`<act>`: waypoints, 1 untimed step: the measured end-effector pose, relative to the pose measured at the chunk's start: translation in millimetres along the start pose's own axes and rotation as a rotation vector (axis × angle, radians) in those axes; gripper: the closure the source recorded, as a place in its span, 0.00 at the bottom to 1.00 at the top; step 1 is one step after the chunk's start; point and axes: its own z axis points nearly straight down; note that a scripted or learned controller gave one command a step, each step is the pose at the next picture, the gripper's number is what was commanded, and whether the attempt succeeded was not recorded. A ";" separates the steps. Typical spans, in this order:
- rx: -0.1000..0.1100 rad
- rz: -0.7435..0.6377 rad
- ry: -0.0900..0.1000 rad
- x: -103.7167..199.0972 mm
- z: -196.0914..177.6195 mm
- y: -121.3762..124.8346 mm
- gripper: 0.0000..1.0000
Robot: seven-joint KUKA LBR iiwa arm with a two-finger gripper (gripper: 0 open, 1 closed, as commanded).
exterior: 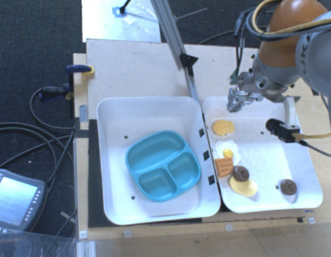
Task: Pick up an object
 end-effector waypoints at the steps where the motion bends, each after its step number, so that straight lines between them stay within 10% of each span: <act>1: 0.001 0.001 0.000 50.2 -3.3 23.0 1.00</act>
